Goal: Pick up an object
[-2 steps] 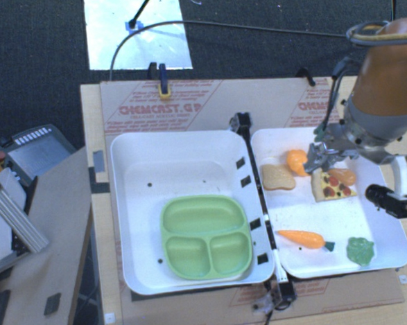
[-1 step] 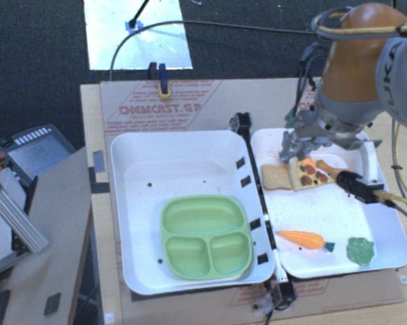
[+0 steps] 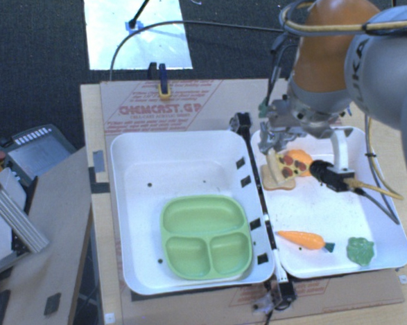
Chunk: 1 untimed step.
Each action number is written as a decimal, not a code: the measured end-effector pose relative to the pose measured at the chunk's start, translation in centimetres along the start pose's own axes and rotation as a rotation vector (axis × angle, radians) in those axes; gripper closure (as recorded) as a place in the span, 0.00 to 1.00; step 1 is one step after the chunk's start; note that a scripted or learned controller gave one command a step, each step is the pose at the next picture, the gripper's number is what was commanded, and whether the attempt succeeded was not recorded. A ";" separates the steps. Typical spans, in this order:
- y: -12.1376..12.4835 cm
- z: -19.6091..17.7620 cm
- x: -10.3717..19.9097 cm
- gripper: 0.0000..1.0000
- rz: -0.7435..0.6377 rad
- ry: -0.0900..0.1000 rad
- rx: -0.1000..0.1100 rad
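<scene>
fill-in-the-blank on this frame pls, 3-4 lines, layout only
1. The light green three-compartment plastic tray lies in the ____ white bin.
2. The orange toy carrot lies in the ____ white bin.
3. In the camera view, the small green leafy toy lies to the ____ of the carrot.
4. The tool hangs over the toy ____ slice with red toppings.

Missing words: left; right; right; pizza
</scene>
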<state>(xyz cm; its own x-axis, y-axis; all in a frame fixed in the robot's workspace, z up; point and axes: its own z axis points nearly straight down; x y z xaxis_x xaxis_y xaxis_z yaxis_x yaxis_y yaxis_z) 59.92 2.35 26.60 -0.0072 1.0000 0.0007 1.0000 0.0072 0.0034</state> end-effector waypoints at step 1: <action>1.8 0.4 4.7 1.00 0.000 0.000 0.000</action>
